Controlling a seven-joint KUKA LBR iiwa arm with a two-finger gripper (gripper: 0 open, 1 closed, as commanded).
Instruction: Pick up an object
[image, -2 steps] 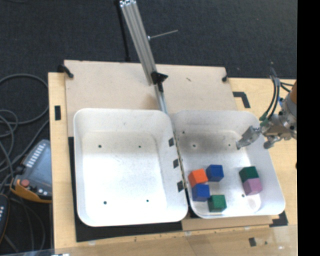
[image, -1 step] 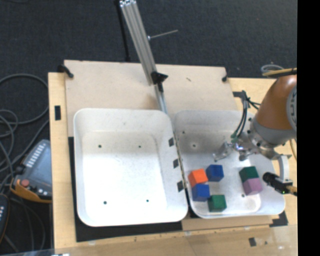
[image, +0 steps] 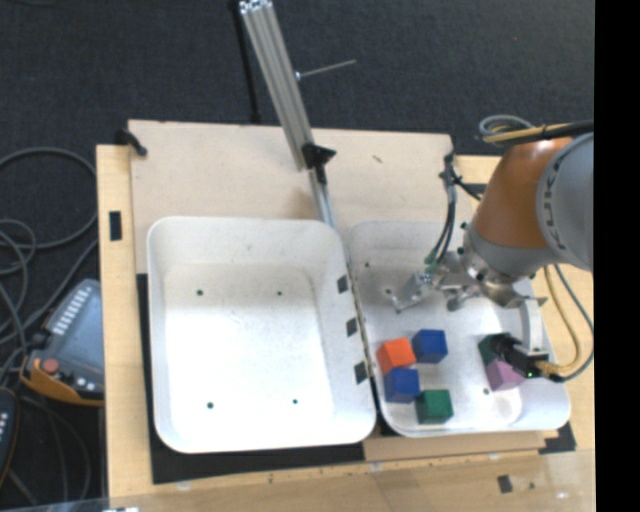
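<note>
arm (image: 530, 215) reaches in from the right, gripper (image: 425, 290) over the right bin (image: 375, 245), upper middle. can't tell how the tool is set, too small & blurred. nothing seen held. cubes sit below it: orange (image: 397, 353) & blue (image: 430, 345) side by side, 2nd blue (image: 402, 384) & green (image: 435, 405) just under, tight cluster. purple block (image: 502, 375) near the right wall, apart, prob easier approach. cluster crowds the divider edge, little side room. left bin (image: 250, 330) has open floor.
</note>
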